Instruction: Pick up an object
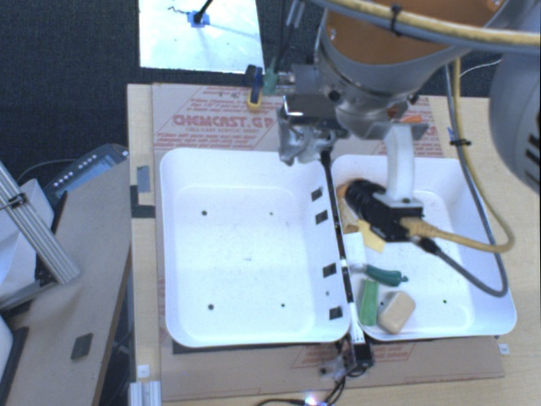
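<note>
Our pincer (306, 146) hangs above the bins' far ends, spread or pressed together we cannot tell; the tan block (396, 311) lies near-side in the right bin (461, 299); we should centre over it before descending.

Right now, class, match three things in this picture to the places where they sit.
Things: 1 tan block; 2 hand; 3 cardboard sheet.
Places: A under the left bin and right bin; B near end of the right bin; C above the far rims, where the bins meet.
Pairs: 1-B, 2-C, 3-A.
</note>
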{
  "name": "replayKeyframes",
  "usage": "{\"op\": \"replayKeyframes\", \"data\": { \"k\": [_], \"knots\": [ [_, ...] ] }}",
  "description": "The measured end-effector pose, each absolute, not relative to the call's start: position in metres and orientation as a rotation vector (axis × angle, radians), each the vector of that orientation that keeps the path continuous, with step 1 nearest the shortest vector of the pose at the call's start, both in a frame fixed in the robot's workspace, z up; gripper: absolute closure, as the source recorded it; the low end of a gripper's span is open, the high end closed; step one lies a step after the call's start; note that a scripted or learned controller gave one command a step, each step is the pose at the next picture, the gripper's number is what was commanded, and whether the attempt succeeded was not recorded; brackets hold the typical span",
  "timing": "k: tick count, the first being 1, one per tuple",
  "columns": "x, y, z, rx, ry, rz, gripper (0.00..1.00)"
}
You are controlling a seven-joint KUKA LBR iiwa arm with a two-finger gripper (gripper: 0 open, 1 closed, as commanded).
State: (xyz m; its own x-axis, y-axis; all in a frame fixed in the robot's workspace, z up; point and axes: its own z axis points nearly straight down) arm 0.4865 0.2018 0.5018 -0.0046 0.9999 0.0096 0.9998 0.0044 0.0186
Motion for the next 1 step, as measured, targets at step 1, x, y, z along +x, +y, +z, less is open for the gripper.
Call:
{"op": "replayKeyframes", "data": {
  "k": [1],
  "knots": [
    [0.5038,0.2355,0.3112,2.222,2.227,-0.019,1.00]
  ]
}}
